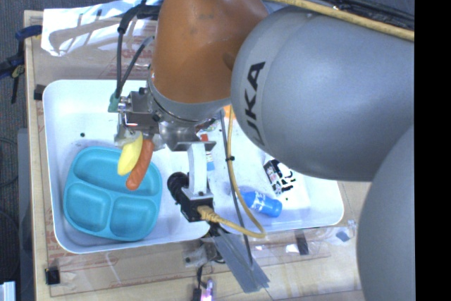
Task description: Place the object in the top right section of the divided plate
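As you look down on the left bin, the gripper hangs over the blue divided plate, closed on a yellow banana and an orange carrot (both toy-like), which dangle above the plate's upper right corner. A blue bottle lies well apart.

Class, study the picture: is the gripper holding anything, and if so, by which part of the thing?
It cannot be told. A yellow banana and an orange carrot hang below the gripper over the blue divided plate, upper ends hidden.
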You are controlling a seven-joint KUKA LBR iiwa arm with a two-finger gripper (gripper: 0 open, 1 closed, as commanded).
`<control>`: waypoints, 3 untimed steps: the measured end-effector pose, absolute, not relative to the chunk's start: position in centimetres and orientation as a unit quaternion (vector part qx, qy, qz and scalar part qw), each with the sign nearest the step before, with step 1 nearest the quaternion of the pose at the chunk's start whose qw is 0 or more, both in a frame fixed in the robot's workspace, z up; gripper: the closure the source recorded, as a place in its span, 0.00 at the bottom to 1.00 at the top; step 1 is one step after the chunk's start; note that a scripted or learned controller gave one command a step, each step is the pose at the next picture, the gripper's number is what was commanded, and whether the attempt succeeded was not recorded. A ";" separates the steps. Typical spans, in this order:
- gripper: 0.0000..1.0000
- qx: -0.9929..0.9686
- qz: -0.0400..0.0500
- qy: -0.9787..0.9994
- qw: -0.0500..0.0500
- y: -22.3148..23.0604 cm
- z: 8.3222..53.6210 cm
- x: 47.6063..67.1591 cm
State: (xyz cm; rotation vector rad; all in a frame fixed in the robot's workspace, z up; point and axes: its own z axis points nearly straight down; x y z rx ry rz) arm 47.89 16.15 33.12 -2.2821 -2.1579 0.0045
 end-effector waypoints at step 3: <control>1.00 -0.738 0.005 -0.674 0.001 12.3 32.1 47.8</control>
